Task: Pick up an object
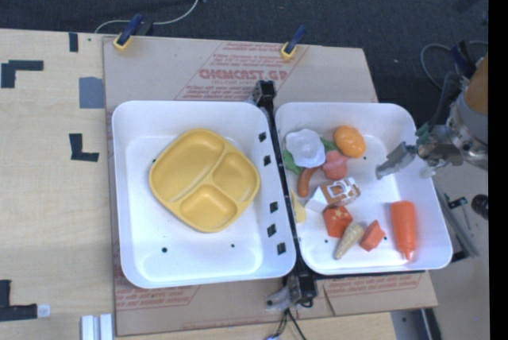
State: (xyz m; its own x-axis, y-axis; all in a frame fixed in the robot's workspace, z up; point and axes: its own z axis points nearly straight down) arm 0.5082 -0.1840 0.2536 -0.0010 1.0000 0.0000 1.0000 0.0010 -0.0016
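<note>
The right bin (397, 117) holds several toy foods. An orange fruit (349, 141) lies near its back, with a white lid-like piece (305, 146) and a pink piece (335, 165) beside it. Lower down are a small red-and-white box (343, 191), a red piece (336, 219), a tan cone (348, 239) and an orange carrot (403, 229). My gripper (391, 164) hangs over the right side of this bin. It is above the carrot and to the right of the orange fruit, with bare bin floor under it. Nothing shows in its grasp.
A yellow divided plate (205, 179) lies in the left bin (127, 171). A black divider (274, 171) runs between the bins. Two clamps (127, 32) hold the cardboard base at the back. Cables hang off the bench's right side.
</note>
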